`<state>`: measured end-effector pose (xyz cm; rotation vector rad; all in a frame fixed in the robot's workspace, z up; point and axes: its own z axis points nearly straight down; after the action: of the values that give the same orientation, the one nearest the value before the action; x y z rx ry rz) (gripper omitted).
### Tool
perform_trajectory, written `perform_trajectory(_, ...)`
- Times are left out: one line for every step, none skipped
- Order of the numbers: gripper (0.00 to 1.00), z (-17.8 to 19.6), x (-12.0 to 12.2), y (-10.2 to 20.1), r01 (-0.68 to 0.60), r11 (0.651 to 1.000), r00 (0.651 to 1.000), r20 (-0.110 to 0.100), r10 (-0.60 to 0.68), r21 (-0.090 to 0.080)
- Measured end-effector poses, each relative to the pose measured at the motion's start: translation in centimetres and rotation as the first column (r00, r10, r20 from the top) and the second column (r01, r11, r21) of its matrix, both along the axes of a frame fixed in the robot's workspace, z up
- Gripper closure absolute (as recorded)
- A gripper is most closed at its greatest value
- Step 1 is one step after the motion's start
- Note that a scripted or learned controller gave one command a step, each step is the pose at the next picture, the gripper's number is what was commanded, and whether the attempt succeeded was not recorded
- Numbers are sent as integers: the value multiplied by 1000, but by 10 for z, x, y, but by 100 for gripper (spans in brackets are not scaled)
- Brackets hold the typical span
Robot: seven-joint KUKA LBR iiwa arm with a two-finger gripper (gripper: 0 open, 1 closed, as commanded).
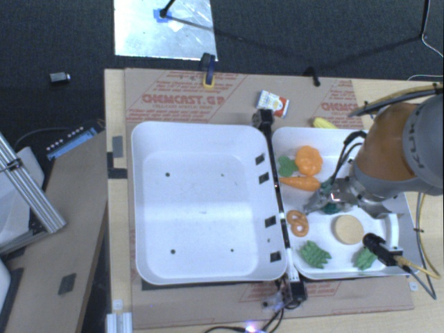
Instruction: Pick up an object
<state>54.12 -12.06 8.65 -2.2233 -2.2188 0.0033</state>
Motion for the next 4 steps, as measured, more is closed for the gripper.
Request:
perform_trajectory(0,-1,61,-18,-7,1000,1000,8,7,-1)
perform_trajectory(100,9,59,-17,-7,1000,1000,6,7,1)
perform_trajectory(100,28,64,18,-9,1000,1000,2,9,1)
perform_trajectory(100,211,14,13,-5,1000,1000,18,5,-1)
